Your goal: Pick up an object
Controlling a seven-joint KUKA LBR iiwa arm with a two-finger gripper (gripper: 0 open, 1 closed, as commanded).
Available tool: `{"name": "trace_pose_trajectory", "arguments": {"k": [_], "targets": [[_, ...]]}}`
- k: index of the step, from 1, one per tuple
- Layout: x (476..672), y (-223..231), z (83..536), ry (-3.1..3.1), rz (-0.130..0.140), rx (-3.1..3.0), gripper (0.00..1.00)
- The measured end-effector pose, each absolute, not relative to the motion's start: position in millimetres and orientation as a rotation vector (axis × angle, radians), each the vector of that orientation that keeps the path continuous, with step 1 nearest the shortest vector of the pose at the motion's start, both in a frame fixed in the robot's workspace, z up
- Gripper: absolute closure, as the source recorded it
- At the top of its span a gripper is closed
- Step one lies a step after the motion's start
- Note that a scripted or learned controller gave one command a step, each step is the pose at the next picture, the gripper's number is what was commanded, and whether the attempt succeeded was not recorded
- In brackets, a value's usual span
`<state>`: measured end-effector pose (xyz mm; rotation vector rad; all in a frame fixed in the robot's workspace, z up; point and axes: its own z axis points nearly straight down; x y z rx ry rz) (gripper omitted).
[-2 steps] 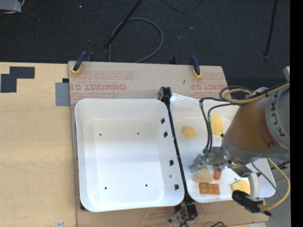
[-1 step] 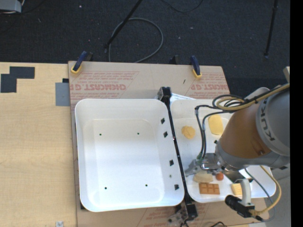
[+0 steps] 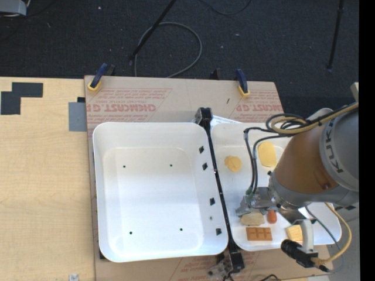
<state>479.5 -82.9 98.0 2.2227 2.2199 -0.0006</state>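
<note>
Down at the near edge of the right bin [image 3: 258, 246] sits a brown waffle-like square [image 3: 259, 234], with a yellow wedge [image 3: 295, 233] just beside it to the right, and right above the waffle lies a pale beige piece [image 3: 252, 219] with a small red item [image 3: 272, 216] next to it. The gripper [image 3: 253, 204] is low over that cluster, its metal tip appearing to touch or nearly touch the top of the beige piece — that looks like the target, though the choice is a guess. Here's the risk: the pieces are packed close, so a descent slightly off centre could shove the beige piece into the waffle or trap the red item alongside it, and a flat, low object like this may simply slip out as the fingers close. How far the jaws stand apart I cannot tell; the wrist and cables mask them, and nothing is visibly held between them. Further back, an orange-yellow lump [image 3: 234, 164] and a yellow oval [image 3: 267, 154] rest well apart from the action, the arm [image 3: 310, 163] looming over that side. The left bin [image 3: 152, 192] lies beyond the black divider [image 3: 214, 180].
</note>
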Motion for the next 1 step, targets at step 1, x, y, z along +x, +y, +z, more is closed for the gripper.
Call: {"name": "trace_pose_trajectory", "arguments": {"k": [1], "targets": [[480.7, -93.8, 150.4, 2.217, 0.003, 2.221, 1.00]]}}
